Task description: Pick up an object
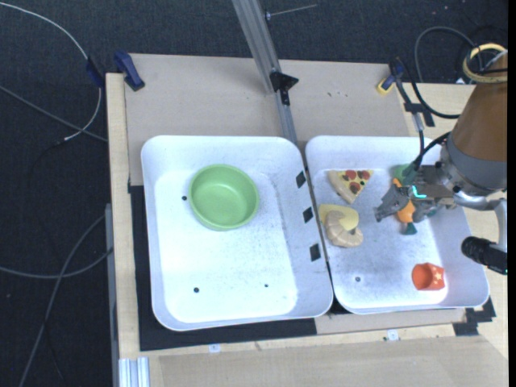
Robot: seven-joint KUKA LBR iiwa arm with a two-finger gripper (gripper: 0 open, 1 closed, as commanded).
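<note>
Small orange-and-green toy (407, 210) sits in the right white bin (379, 297), near its right wall, directly under the gripper (401, 208). Fingers are down around it, but whether they're spread or pinching, I cannot tell from here. Beside it to the left: a pizza-slice toy (351, 183) and a pale yellow curved piece (341, 224). An orange-red chunk (428, 276) lies nearer the front. Over in the left white bin (234, 297), a light green plastic bowl (224, 197) rests alone.

No text, label, brand or number can be read anywhere here. The bins (161, 168), the bowl (224, 197) and the table (201, 95) carry no legible marks.
</note>
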